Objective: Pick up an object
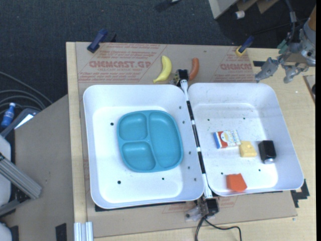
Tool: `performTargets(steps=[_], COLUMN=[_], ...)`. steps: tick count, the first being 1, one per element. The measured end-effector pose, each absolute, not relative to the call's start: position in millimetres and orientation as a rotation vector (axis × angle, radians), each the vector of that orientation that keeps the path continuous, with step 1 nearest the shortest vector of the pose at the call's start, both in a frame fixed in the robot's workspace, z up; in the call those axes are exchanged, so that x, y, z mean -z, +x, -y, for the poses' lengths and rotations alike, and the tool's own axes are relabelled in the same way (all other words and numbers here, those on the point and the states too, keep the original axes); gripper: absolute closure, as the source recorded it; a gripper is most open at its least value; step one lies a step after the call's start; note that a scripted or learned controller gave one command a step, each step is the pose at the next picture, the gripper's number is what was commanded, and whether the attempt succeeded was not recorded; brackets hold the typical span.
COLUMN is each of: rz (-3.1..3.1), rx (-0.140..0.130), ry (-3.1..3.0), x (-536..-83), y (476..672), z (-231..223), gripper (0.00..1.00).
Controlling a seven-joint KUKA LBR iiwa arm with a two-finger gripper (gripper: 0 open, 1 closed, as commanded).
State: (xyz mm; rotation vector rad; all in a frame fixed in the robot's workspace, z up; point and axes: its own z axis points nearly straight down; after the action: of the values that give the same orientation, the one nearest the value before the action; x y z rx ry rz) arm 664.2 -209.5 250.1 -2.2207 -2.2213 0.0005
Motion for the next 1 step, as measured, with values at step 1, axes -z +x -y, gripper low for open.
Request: performTargets(steps=[1], rz=[2.22], rx=[0.0], ry=[-2.217], x=[-118.5], y=[666.2], z=[222.0], gripper=[0.0])
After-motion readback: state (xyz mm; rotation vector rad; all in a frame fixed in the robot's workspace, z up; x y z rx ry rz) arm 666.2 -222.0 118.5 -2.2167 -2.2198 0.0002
